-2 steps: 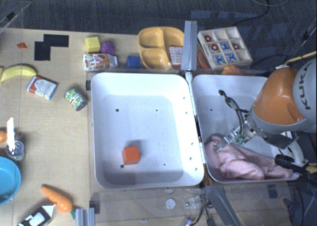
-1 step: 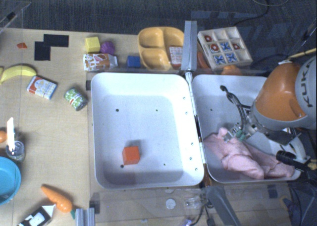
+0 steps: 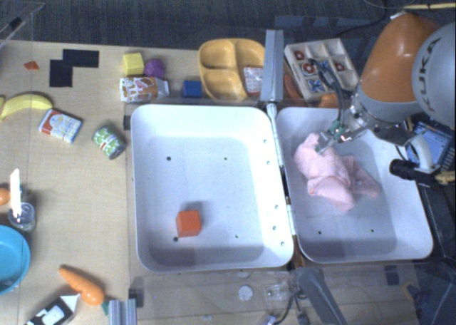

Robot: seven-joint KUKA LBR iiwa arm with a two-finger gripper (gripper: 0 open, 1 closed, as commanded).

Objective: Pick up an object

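A crumpled pink cloth (image 3: 331, 174), soft and folded into irregular lumps, is seen lying in the right shallow white plastic bin (image 3: 370, 245), towards its upper middle. The two-finger metal gripper (image 3: 330, 138) is held at the cloth's upper edge, apparently touching the fabric; whether its fingers are apart or together cannot be told. The grey arm with its glossy orange band (image 3: 392, 60) is stretched in from the right. A small orange cube (image 3: 189, 223) with sharp edges is set in the left shallow white plastic bin (image 3: 214, 124), near its lower left, well apart from the cloth. A yellow divided dish (image 3: 228, 67) of smooth plastic is placed just above the left bin. A curved yellow banana (image 3: 25, 105) is laid on the tan bench (image 3: 64, 195).
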